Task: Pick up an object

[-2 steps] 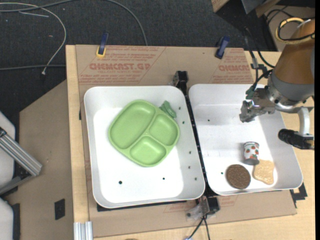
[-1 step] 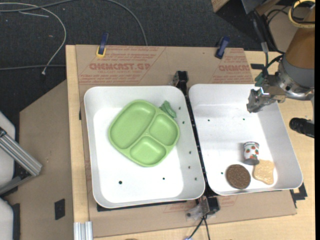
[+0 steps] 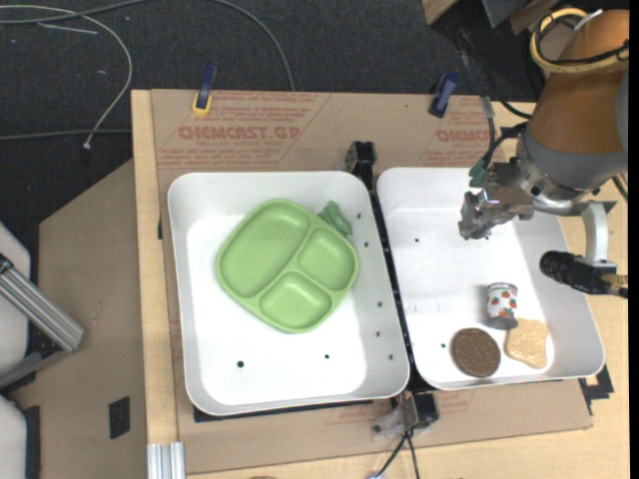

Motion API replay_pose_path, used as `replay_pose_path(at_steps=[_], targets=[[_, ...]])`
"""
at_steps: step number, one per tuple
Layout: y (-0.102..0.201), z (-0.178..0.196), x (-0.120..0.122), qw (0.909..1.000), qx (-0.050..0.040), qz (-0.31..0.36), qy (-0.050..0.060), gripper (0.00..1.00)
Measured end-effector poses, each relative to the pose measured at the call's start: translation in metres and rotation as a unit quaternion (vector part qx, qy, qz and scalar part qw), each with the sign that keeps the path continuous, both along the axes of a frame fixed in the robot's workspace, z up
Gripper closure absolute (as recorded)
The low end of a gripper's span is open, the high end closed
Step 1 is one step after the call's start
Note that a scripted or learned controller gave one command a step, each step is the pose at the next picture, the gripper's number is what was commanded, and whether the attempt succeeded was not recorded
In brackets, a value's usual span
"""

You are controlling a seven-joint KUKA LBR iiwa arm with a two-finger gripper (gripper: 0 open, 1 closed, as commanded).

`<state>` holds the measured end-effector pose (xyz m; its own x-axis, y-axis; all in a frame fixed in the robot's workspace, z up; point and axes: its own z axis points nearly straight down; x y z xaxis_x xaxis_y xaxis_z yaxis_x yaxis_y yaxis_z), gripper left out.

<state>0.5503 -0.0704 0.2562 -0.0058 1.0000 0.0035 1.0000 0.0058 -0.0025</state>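
Here's the grey arm with its orange band reaching in from the right, and its two-finger gripper (image 3: 477, 220) hangs over the upper part of the right-hand shallow white bin (image 3: 429, 267). How wide the claw stands, or whether it has anything, cannot be told from this angle. Down in that bin's near corner sit three candidates: a small white can with a red-and-green label (image 3: 501, 303), a round brown cookie-like disc (image 3: 475, 351) and a tan biscuit-shaped piece (image 3: 529, 344) just beside it. The left white bin (image 3: 200, 267) holds a green three-compartment plastic plate (image 3: 288, 265), with a small green piece (image 3: 337, 219) at its upper-right edge
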Motion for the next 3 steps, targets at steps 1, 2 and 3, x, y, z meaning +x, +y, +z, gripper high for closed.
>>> replay_pose_path(at_steps=[1, 2, 3], targets=[[0.054, -0.006, 0.001, 1.0, -0.0005, 0.0, 0.0, 1.0], [0.106, -0.021, -0.004, 1.0, -0.0003, 0.0, 0.001, 1.0], [0.159, -0.019, -0.015, 1.0, -0.0004, 0.0, 0.0, 1.0]])
